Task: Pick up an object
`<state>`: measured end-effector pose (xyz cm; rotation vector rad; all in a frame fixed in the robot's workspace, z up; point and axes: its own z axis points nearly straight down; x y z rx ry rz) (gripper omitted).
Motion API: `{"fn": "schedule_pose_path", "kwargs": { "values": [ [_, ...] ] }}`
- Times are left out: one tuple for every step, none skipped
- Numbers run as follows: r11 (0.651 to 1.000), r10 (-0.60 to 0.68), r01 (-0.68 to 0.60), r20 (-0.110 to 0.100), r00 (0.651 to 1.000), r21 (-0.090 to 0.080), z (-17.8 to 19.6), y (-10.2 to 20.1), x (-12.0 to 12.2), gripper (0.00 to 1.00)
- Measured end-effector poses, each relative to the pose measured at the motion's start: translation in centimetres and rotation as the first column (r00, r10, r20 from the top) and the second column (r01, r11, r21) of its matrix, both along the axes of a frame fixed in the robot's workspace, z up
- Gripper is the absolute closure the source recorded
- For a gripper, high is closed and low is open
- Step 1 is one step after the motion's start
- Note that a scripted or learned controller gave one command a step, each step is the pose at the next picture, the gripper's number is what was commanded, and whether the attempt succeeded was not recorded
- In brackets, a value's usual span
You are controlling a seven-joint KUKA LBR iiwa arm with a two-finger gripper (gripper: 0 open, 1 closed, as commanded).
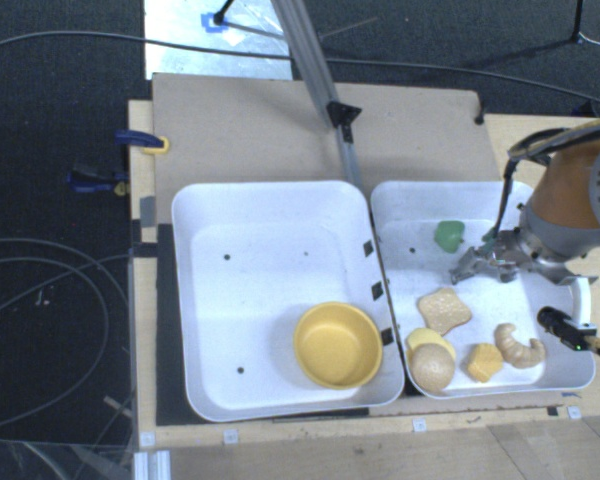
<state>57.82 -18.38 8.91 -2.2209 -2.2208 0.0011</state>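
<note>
Jaws [467, 269] low in right bin [410, 200], grip state unclear, green object [449, 234] just beside, bare floor leftward

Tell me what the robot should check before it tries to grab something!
1. Things to grab in the right bin: ok. A green piece, toast slice, croissant, cheese cube and round bun lie there.
2. Gripper over the right bin: ok, it hangs near the green piece.
3. Gripper already holding something: cannot tell.
4. Green piece free of neighbours: ok, it lies apart from the rest.
5. Bun free of neighbours: not ok, it touches a yellow piece.
6. Yellow bowl out of the way: ok, it sits in the left bin.
</note>
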Motion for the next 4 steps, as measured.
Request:
{"fn": "schedule_pose_path", "kwargs": {
  "values": [
    [1.000, 0.000, 0.000, 0.006, 1.000, -0.001, 1.3, 0.0, 0.2, 1.00],
    [1.000, 0.005, -0.005, 0.009, 1.000, -0.003, 7.6, -0.7, 0.7, 1.00],
    [1.000, 0.005, -0.005, 0.008, 1.000, -0.003, 12.0, -0.9, 0.6, 1.00],
    [1.000, 0.007, -0.007, 0.009, 1.000, -0.002, 17.1, -0.1, 1.3, 1.00]
  ]
}}
